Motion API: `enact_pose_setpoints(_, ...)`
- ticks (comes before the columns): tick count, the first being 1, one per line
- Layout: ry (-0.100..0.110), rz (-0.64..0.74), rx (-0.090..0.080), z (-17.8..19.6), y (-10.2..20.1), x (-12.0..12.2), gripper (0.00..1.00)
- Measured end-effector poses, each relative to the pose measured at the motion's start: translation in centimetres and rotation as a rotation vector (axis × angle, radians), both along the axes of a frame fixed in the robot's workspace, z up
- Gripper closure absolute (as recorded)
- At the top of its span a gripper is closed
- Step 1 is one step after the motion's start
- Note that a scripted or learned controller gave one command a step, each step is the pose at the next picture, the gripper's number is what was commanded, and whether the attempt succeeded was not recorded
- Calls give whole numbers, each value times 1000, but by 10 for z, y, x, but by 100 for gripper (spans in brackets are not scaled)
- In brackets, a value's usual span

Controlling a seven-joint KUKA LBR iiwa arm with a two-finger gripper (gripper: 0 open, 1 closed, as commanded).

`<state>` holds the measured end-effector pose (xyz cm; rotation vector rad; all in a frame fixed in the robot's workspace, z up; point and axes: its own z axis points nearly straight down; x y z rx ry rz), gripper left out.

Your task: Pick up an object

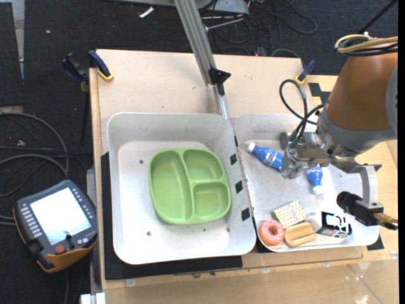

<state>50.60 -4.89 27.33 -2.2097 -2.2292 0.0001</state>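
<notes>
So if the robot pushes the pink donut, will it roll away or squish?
The pink donut lies flat on its side in the right bin, so a push would probably slide it, not roll it. It touches the tan bread-like piece, which may get nudged too. It looks like a toy, likely light; squishiness can't be judged.

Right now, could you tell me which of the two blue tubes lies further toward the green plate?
The longer blue tube, white cap pointing left, beside the divider; the other blue tube lies right of the end effector.
</notes>
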Motion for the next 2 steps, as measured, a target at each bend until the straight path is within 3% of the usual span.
enact_pose_setpoints(2, 2, -2, -1, -34, 94, 2, 100)
